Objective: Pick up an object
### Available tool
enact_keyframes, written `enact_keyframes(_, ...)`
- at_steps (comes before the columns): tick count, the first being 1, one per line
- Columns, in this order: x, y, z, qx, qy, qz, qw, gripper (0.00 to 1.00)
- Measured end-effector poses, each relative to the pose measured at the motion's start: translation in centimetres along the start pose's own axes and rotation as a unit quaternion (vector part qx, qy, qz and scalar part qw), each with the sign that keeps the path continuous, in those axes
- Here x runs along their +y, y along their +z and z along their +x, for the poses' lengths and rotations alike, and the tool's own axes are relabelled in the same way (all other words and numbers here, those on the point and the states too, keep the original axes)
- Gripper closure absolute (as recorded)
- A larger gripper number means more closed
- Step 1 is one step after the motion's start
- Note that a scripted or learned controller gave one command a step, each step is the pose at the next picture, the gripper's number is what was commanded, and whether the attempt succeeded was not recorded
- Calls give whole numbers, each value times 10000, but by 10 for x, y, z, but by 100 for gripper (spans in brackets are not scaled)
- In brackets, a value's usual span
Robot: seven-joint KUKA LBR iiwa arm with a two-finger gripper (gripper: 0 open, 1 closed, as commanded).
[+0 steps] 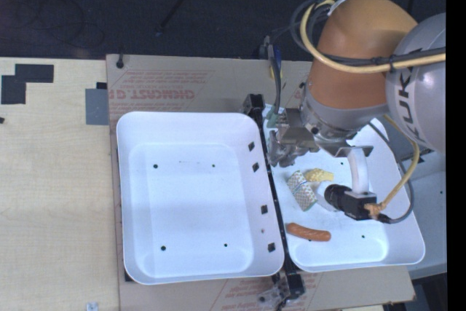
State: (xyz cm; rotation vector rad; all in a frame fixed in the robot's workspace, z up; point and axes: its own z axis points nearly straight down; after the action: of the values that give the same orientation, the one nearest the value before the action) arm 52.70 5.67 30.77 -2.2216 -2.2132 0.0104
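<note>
Risk summary: my gripper sat low against the left wall of the right bin, hard by the seam with the left bin. Couldn't tell from the view whether it was released or clenched, and I saw nothing held in it.

Candidate objects all lay in the right bin:
- patterned grey-white packet, just beside me
- yellow piece, touching or nearly touching the packet
- orange-brown sausage, apart from the others and nearer the front rim

Failure modes, as I judged them:
- Closing where I was would likely have caught bin wall or air, not an object.
- Packet and yellow piece were so close that a grab could have pinched both or flicked one away.
- Sausage looked round and could have rolled out of a grasp.

Writing: "KU" was readable on the grey arm shell, the rest cut off. Red print on the cardboard under the bins ran upside down; couldn't read it reliably.
</note>
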Motion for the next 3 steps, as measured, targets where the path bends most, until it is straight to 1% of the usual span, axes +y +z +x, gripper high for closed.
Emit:
enact_keyframes(1,-24,-73,49,15,-50,-61,10000,100)
enact_keyframes(2,-9,-68,56,-4,-41,-33,10000,100)
enact_keyframes(3,-44,31,12,-11,2,28,10000,100)
